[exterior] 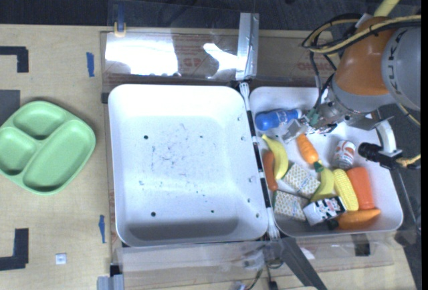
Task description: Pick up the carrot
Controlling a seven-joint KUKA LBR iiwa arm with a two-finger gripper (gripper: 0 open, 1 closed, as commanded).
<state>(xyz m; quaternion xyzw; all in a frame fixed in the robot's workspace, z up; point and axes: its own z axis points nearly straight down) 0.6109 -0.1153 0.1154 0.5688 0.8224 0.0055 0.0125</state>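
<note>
Right bin, upper middle: carrot point(307, 148) lies loose, tilted, orange body with a green tip at its lower end, just below the tool point(313, 119).
Hidden/unclear: tool is small and dark against clutter, partly under the arm's wrist; cannot tell if it is open or closed. Nothing visibly held.
Cut off: arm point(374, 71) runs out of the right edge of the frame; grey body, orange band on top.
Arm pose: reaches in from the right, wrist over the upper right of the right bin point(394, 212), tool pointing down and left toward the bin's middle.
Near carrot: blue bottle point(274, 119) to its upper left, banana point(279, 156) to its left, small can point(344, 152) to its right.
Lower right bin: corn cob point(343, 188), orange block point(361, 188), two patterned sponge-like pads point(300, 180), a dark box point(324, 210); piled close, edges overlap, some hard to identify.
Left bin point(180, 162): white, faint scuffs on its floor.
Left of frame: green divided plate point(44, 146) on the surface point(60, 228).
Top: clear plastic sheet point(180, 48) behind the bins, glare on it.
</note>
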